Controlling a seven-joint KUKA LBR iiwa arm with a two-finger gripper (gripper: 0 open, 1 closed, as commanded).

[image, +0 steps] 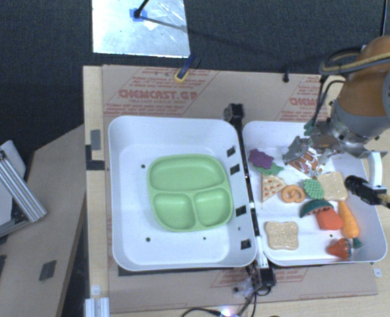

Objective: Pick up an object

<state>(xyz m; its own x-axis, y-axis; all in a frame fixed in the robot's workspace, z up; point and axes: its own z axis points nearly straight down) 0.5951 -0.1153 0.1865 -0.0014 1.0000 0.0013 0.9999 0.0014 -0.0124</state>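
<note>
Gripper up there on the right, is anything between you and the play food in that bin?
Nothing visible blocks it. The gripper hangs low over the top of the right bin, just above a striped toy piece. The purple toy, pizza slice and pretzel lie beside and below it, uncovered.
</note>
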